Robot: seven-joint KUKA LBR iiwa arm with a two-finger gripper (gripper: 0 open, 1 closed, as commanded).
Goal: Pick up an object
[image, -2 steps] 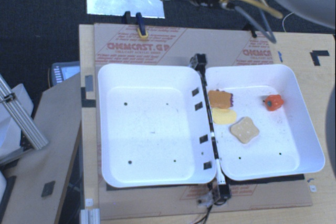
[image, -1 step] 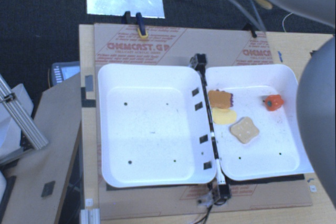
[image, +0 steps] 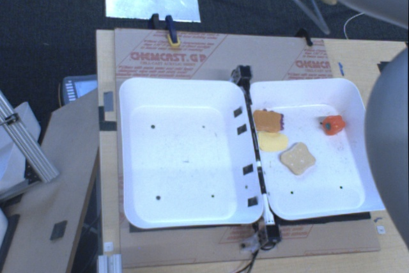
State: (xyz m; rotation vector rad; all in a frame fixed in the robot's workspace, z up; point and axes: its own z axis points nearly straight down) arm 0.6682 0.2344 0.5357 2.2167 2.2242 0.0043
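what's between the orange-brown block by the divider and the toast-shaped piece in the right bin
A flat pale yellow piece lies between the orange-brown block and the toast-shaped piece, seen in the camera view.

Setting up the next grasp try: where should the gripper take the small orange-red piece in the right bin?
Probably from straight above, closing across the middle of the orange-red piece. It lies alone on the floor of the right bin, apart from the bread slice, so both sides look free. Its exact shape is too small to tell.

Red print on the brown cardboard sheet (image: 192,51) under the two bins: "CHEMCAST G P" reads at upper left. The same red lettering shows at the sheet's upper right, angled, partly hidden, not legible.
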